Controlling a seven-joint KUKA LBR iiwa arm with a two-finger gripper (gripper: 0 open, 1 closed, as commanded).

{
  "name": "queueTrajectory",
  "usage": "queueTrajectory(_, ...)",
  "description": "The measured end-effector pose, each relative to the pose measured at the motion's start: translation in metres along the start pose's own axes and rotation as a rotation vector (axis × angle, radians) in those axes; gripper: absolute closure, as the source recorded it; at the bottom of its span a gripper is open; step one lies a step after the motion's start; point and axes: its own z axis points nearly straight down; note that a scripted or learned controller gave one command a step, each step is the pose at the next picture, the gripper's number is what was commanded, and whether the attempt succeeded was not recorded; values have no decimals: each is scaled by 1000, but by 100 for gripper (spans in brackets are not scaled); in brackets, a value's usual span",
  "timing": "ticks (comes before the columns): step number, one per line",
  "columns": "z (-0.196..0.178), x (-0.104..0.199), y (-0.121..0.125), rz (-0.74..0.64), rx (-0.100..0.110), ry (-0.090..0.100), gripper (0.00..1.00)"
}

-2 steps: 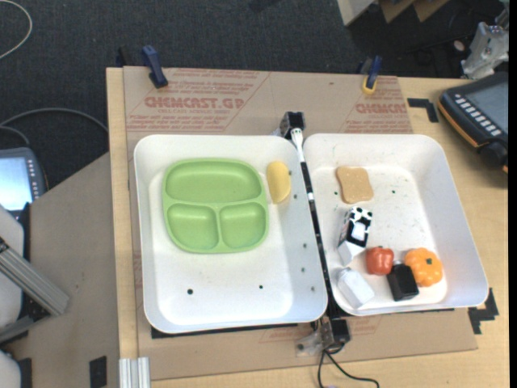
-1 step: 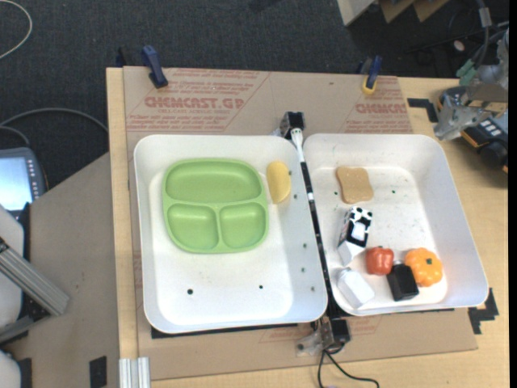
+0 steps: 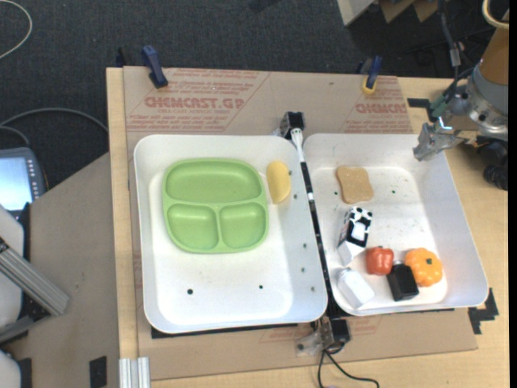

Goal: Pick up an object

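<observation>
The right bin (image 3: 440,192) holds several small items. A tan bread slice (image 3: 354,183) lies near its back. A black-and-white object (image 3: 356,226) sits mid-bin. Along the front are a red pepper (image 3: 379,259), an orange pumpkin (image 3: 424,267), a black block (image 3: 402,282) and a white piece (image 3: 353,285). My gripper (image 3: 428,142) hangs over the bin's far right corner, apart from every item and holding nothing that I can see.
The left bin (image 3: 153,241) bears a green divided plate (image 3: 215,204) with a yellow piece (image 3: 279,181) beside it. Blue and yellow clamps (image 3: 153,65) hold the board's back edge. A black divider (image 3: 311,217) runs between the bins.
</observation>
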Motion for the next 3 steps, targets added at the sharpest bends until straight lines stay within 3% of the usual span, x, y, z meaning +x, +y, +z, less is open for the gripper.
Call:
queueTrajectory(1,-230,25,-36,-5,-34,-8,100)
queueTrajectory(2,-112,-29,-42,3,-2,-1,100)
queueTrajectory(3,-18,-44,-15,-2,-4,0,100)
